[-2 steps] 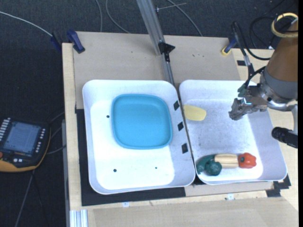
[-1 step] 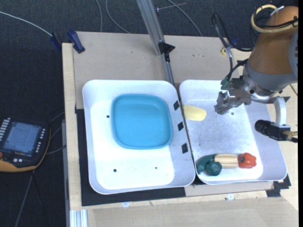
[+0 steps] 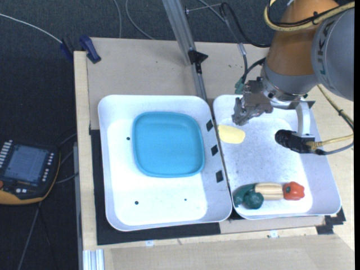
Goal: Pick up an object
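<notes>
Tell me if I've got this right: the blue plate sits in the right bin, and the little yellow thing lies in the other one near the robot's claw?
Not quite. The camera view shows the blue plate in the left bin. The yellow thing lies in the right bin, just below the gripper.

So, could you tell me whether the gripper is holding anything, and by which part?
Nothing is held: the gripper hangs just above the yellow object in the right bin.
</notes>
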Robot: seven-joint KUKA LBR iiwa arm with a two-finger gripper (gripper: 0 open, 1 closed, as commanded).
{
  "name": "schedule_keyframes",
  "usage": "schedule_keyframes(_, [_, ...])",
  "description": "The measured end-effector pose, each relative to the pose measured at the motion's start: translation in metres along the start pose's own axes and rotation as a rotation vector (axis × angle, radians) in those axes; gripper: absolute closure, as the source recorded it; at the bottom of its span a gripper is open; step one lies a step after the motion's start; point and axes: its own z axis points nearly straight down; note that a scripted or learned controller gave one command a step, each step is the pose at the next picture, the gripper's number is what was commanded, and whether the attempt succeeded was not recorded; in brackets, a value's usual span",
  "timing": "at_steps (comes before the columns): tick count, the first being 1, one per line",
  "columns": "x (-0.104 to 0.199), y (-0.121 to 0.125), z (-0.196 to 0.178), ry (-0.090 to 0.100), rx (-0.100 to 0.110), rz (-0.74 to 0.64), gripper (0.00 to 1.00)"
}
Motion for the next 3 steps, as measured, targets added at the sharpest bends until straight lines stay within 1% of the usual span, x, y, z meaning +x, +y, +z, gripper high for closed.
schedule_keyframes(1, [0.045, 0.028, 0.009, 0.0, 0.001, 0.001, 1.0])
schedule_keyframes(2, [0.1, 0.04, 0.019, 0.0, 0.001, 0.001, 1.0])
schedule_keyframes(3, [0.097, 0.04, 0.018, -0.001, 0.001, 0.005, 0.0])
